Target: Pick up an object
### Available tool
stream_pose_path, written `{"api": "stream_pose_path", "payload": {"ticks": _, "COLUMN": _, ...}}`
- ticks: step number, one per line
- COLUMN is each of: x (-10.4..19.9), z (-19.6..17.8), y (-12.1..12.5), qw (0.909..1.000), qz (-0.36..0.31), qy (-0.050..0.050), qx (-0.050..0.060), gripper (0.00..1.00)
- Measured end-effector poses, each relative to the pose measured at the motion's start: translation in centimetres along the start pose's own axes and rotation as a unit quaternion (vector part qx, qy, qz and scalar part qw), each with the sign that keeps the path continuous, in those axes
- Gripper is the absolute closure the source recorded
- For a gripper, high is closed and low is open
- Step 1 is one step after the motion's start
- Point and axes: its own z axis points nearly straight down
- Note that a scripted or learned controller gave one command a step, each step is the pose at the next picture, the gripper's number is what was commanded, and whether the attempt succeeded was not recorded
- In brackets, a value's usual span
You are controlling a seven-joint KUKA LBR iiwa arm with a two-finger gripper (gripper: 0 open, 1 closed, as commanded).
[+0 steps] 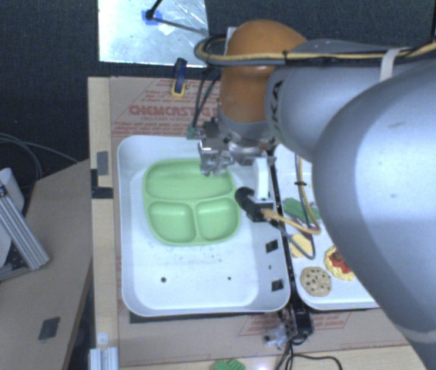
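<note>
A light green divided plate (191, 203) with three compartments lies in the left white bin (131, 230). My gripper (216, 163) hangs over the plate's far right edge, at the rim of its large back compartment. Nothing can be seen held in it. The grey arm with its orange band (253, 68) reaches in from the right and hides most of the right bin (341, 303).
In the visible strip of the right bin lie a brown cookie (315, 280), a red and yellow piece (338, 262), a yellow item (303, 242) and something green (293, 206). Cardboard (149, 106) lies under the bins. A metal frame (2, 214) stands at the left.
</note>
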Motion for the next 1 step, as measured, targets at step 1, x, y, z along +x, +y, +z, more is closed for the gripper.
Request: {"api": "stream_pose_path", "payload": {"ticks": 1, "x": -7.02, "z": -1.67, "y": 3.57, "qw": 1.0, "qz": 0.009, "qy": -0.003, "qx": -0.002, "gripper": 1.0}}
